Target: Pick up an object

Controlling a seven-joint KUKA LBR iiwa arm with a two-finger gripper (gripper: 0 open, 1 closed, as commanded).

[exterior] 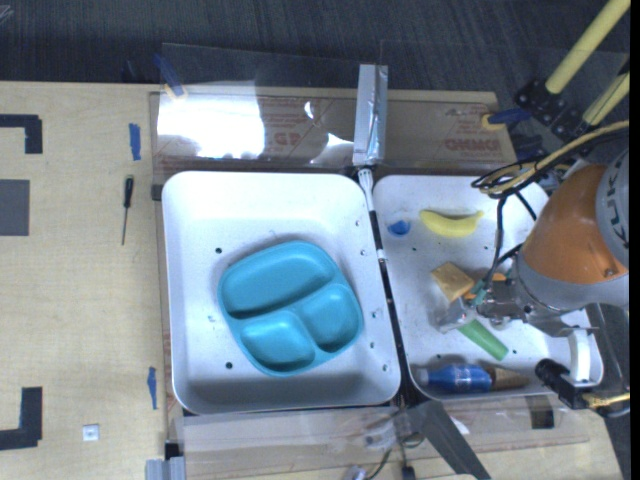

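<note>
Camera view from above the bench has me reaching in from the right, my grey arm (585,258) with its orange band hanging over the right-hand white bin (405,268). My gripper (478,303) is low in that bin, in the middle of the clutter, and from this slant I cannot tell how it is set or whether anything sits in it.

Just beside my gripper, on its left, lies a tan block (452,280), tilted. A green stick-shaped piece (483,339) lies just below, slanting toward the bin's near edge. Further toward the near wall a blue bottle (457,376) rests on its side. Toward the far wall a yellow banana (450,222) lies flat, with a small blue cap (399,229) near it, close to the divider between the bins.

My left-hand white bin (190,218) carries a turquoise divided plate (290,306) with three compartments, sitting slightly turned, well apart from my gripper.
</note>
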